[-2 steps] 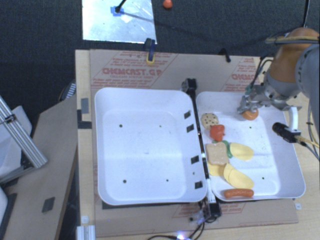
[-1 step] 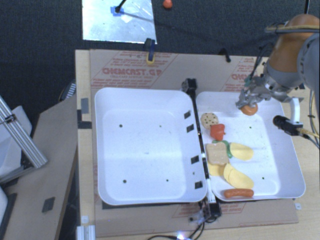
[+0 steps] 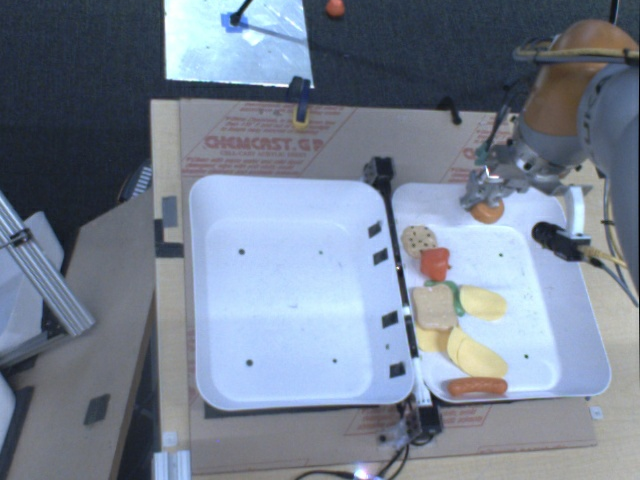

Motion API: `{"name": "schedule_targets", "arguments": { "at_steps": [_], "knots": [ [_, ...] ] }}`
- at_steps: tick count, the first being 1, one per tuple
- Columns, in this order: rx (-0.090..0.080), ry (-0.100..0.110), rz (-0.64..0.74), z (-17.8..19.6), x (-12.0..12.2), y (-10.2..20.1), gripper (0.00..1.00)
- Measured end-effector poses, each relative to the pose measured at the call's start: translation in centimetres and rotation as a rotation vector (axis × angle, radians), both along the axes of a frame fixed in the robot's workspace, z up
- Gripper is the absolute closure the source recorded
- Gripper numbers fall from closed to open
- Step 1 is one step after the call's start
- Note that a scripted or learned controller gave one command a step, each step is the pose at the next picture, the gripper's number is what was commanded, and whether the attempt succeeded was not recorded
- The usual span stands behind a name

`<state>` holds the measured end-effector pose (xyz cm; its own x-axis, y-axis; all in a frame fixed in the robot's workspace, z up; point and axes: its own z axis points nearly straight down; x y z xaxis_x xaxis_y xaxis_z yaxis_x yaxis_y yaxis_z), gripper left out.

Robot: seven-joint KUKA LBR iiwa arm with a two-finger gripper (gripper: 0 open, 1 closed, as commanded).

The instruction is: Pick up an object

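The tool sits over the far end of the right bin, touching or just above an orange piece, possibly gripping it. Nearer lie a cookie, a red piece, toast, yellow slices and a sausage.

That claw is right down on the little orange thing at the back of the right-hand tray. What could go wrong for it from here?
The gripper sits over the orange object, which lies close to the right bin's far rim, so a finger might catch the wall, or the small rounded piece might slip out as the arm lifts. I cannot tell whether it is gripped yet. The cookie and the red piece lie apart from it, so they are unlikely to be knocked.
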<state>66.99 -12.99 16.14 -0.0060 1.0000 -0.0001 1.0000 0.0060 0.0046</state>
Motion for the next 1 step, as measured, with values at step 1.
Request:
{"name": "schedule_targets", "arguments": {
  "at_steps": [1],
  "knots": [
    [0.000, -0.004, 0.001, 14.15, -3.00, 2.59, 1.00]
  ]
}}
